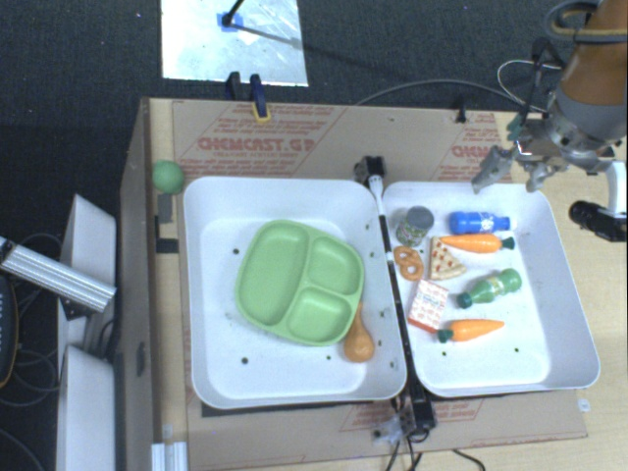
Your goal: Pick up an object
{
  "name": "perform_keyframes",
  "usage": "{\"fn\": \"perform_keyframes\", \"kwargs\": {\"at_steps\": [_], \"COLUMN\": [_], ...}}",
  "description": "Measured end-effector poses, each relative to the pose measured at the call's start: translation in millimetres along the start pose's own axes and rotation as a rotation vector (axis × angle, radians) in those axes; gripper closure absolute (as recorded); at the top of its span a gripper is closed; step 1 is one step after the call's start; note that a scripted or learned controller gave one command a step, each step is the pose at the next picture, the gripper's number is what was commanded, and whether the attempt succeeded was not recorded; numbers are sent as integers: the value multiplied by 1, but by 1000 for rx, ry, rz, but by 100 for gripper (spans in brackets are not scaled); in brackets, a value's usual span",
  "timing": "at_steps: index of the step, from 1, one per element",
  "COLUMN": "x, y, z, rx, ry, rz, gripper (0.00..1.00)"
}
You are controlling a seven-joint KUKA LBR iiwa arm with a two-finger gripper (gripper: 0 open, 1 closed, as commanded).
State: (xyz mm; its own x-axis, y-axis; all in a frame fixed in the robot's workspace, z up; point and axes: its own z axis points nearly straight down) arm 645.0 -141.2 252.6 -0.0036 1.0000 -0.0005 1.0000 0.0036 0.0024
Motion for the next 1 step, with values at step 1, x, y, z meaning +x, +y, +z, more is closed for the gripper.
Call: {"fn": "perform_keyframes", "kwargs": {"at_steps": [1], "x": [-35], "y": [6], "z": [128], "rx": [7], "ry": [1], "rz": [3], "gripper": [0]}}
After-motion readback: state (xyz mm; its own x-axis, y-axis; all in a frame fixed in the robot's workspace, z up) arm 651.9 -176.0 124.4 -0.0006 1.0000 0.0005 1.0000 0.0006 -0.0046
